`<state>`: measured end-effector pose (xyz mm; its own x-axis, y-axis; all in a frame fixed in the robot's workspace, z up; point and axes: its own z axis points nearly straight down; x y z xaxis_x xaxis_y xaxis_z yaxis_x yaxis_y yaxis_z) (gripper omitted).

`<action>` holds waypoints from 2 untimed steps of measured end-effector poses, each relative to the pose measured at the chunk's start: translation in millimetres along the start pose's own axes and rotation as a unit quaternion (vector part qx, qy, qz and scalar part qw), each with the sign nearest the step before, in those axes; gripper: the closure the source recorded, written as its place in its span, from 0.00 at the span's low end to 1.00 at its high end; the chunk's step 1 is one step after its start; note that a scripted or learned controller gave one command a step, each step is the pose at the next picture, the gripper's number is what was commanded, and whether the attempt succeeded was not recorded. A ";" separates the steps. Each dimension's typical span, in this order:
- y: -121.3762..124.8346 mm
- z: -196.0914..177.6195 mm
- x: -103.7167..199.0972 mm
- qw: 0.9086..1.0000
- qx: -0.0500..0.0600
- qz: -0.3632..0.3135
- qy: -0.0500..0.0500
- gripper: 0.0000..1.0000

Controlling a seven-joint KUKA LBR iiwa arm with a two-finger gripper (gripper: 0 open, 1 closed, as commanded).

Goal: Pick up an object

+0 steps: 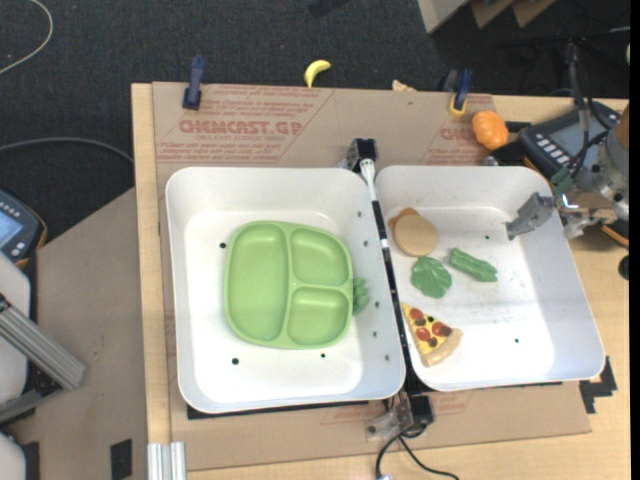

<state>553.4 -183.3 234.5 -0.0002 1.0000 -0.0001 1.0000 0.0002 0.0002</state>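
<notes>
The right bin holds several toy foods. A round tan bun lies near its back left corner. In front of the bun are a dark green leaf and a light green pod. A pizza slice lies at the front left. My gripper reaches in over the bin's back right part, to the right of the pod and apart from it. Nothing is seen held by it.
The left bin carries a green divided plate with a small green piece at its right edge. An orange toy and a yellow banana lie behind the bins. Blue clamps hold the board.
</notes>
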 end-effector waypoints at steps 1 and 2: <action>-62.8 136.3 81.8 1.000 0.007 -0.002 0.004 0.00; -74.9 151.0 17.8 1.000 0.002 0.002 0.001 0.00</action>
<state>478.5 -165.5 83.5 0.0045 1.0000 0.0012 1.0000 -0.0045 -0.0038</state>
